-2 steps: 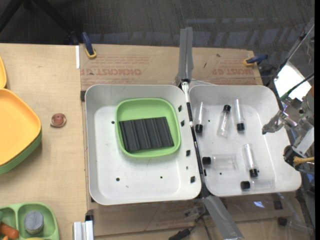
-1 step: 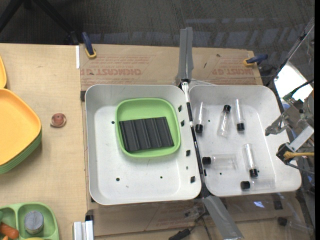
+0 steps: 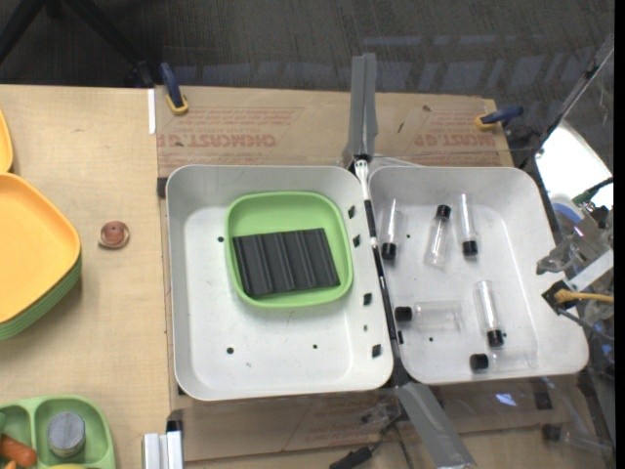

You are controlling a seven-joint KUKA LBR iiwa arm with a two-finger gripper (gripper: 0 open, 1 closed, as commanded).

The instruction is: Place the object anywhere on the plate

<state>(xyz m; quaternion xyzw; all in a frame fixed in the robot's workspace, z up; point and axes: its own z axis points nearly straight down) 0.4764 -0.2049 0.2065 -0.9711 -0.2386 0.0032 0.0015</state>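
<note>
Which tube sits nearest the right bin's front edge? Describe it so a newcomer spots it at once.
Start at the right white bin, the one scattered with clear black-capped tubes. Move to its front right corner, closest to the camera. There the lowest tube lies almost flat along the front rim with its black cap pointing left, while its nearest neighbour, just above, lies more nearly upright in the view, its cap at the near end.

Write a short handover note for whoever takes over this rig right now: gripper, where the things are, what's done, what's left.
Gripper: at the right edge of the right bin, beside the bin's rim, nothing seen in it.
Green plate: in the left bin, with a dark ribbed pad lying on it.
Clear tubes with black caps, six of them, lie scattered in the right bin, e.g. and.
Done: no tube is on the plate yet.
Left: pick one tube from the right bin, carry it over, set it anywhere on the plate.
</note>
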